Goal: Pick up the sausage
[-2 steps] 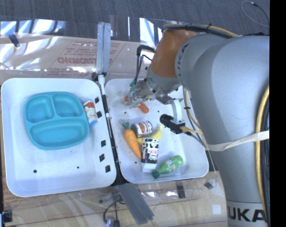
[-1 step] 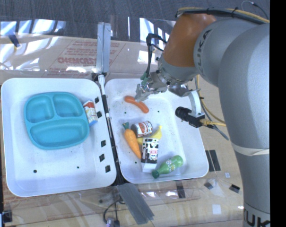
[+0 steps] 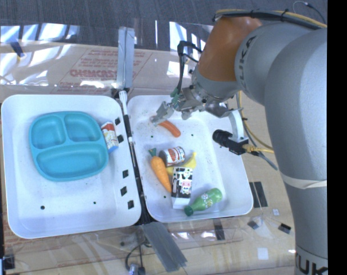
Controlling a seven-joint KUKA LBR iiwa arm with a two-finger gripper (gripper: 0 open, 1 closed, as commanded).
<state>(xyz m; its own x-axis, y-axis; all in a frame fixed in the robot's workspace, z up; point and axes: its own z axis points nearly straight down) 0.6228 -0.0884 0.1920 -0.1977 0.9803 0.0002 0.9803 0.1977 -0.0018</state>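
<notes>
White bin (image 3: 230, 171), smooth curved sausage (image 3: 171, 129)

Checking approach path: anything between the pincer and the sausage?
No. In the camera view the pincer sits just above-left of the sausage, with bare white bin floor between them.

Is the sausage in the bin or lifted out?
In the bin. The sausage lies flat on the floor of the right bin, with the gripper just above its upper-left end, not around it.
</notes>
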